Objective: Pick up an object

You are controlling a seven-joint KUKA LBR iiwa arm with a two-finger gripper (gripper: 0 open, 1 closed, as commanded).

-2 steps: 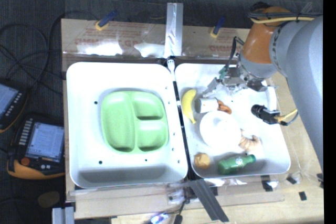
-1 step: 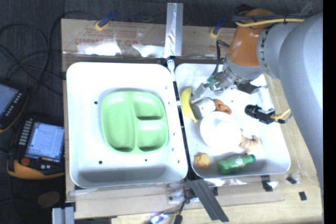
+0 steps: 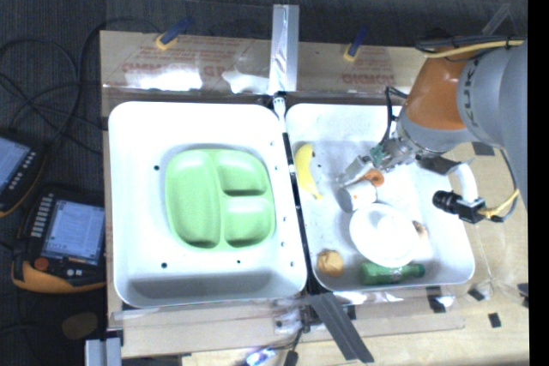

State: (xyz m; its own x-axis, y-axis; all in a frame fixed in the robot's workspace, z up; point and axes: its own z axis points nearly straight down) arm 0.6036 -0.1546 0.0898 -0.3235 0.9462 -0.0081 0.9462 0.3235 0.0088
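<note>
My gripper [image 3: 358,174] hangs low over the middle of the right bin [image 3: 446,266], reaching in from the right under the orange wrist band. A small orange piece [image 3: 374,177] lies right beside its tip. A yellow banana [image 3: 304,167] rests along the bin's left wall. A white round plate [image 3: 384,234] sits just below the gripper, with a white cup [image 3: 362,195] at its upper edge. A brown roundish item [image 3: 329,261] and a green bottle [image 3: 391,272] lie at the bin's front.
The left bin [image 3: 137,253] holds a green divided tray [image 3: 221,196]. A metal divider strip [image 3: 284,47] stands at the back between the bins. Tablets and cables lie on the floor at far left.
</note>
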